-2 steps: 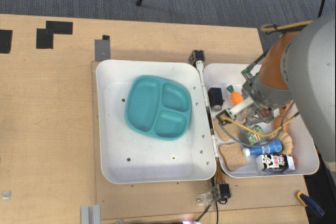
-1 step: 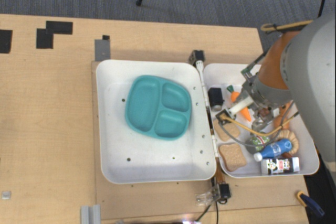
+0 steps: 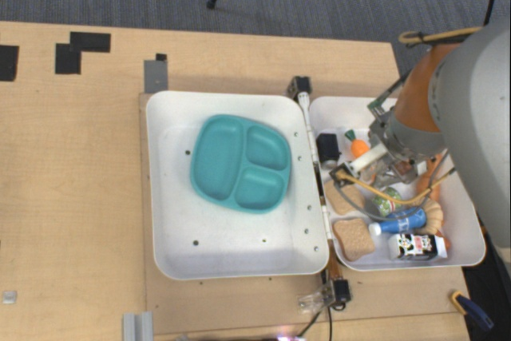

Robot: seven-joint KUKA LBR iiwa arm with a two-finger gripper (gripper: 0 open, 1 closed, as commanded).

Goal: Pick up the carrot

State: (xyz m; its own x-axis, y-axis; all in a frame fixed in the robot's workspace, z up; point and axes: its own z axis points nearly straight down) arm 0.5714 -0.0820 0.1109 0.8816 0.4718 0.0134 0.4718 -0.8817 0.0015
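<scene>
Carrot pick, right bin.
I see the carrot (image 3: 360, 146) near the bin's (image 3: 467, 251) far edge: light, stiff, smooth; I'd grip mid-body. Can't tell the jaws' state.

bins (image 3: 231, 259): glossy white plastic | bench (image 3: 72, 196): matt, probably wood

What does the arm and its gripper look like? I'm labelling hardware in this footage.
The arm is a bulky, rounded grey body with an orange band above the wrist. Below that sits a darker metallic gripper assembly with thin cables or rods around it, over the right bin.
</scene>
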